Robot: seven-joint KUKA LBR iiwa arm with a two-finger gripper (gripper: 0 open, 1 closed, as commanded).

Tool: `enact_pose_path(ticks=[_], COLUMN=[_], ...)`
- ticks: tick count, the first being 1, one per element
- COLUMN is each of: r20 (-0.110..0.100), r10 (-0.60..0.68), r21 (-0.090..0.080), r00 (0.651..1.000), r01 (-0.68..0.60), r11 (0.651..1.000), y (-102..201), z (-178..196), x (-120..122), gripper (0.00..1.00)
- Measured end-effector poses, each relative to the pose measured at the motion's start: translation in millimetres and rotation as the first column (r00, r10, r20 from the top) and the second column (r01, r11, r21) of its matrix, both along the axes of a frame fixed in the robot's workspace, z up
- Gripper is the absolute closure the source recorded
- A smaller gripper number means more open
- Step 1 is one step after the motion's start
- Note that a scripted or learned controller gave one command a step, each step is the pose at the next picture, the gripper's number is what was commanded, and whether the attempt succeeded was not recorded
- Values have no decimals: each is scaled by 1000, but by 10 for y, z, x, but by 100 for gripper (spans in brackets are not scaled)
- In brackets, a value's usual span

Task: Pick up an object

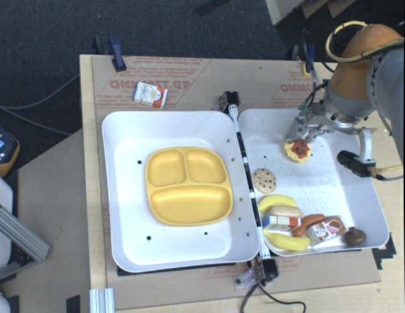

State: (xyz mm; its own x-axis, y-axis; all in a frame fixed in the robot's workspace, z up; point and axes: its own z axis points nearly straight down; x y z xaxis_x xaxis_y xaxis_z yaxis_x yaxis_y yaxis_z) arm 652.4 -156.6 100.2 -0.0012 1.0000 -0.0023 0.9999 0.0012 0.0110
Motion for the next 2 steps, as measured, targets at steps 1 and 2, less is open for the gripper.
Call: enact_pose_path(ticks=[1, 2], r20=[-12, -2], r10=[5, 4], r21=[6, 4], r00=[1000, 1000], r01=[-5, -4], r11=[1000, 1000], y=[618, 998], z=[-8, 907], x=[12, -345], gripper=[100, 100])
